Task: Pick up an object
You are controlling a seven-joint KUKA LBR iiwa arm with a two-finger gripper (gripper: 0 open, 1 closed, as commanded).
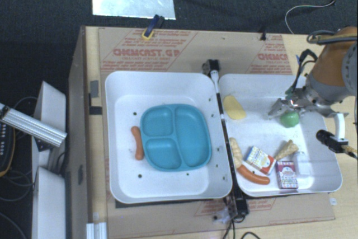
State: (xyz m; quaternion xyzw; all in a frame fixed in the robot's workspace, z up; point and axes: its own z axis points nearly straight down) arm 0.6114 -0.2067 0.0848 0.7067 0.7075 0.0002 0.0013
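One small green ball-like object (290, 118) lies in the right bin (263, 89), toward its far right side, and the gripper (287, 107) sits directly over it, the metal fingers reaching down to its upper edge. Whether they are spread or clamped cannot be made out here, nor whether the green thing is between them.

It looks light, smooth and rounded, likely hard plastic, so it could roll or squirt out of a pinch; a grip across its widest middle seems safest.

Left of it, well apart, is a pale yellow lump (235, 108). Nearer in the same bin lie a tan wedge (286, 149), a small printed packet (258, 158), a red box (286, 174), an orange sausage (253, 176) and a pale oblong piece (236, 152).

The left bin (126, 92) holds a blue divided tray (175, 137) with another sausage (137, 143) just beside its left edge.
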